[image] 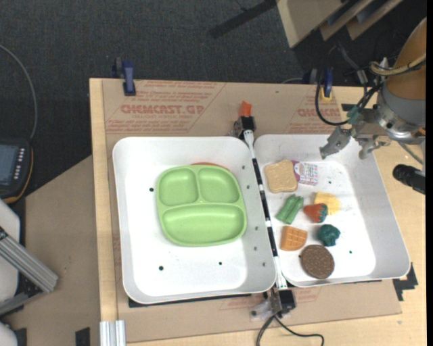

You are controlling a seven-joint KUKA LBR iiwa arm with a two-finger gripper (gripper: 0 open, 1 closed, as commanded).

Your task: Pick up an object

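Gripper (351,146) spread wide, holding nothing, above right bin (385,223), toy foods (306,216) lower left of it

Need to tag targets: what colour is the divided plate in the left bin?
Light green, seen clearly in the camera view: the divided plate.

Bright, even overhead light; soft shadows, mild glare, slightly soft focus.

Dark grey carpet (61,40) from 9 to 1 o'clock. Tan bench (74,203) topped by a brown printed board (169,105), blue clamps at 11 (126,76) and 1 (327,84). Aluminium rail (27,260) at 8. Beige furniture (325,17) at 1. Even light.
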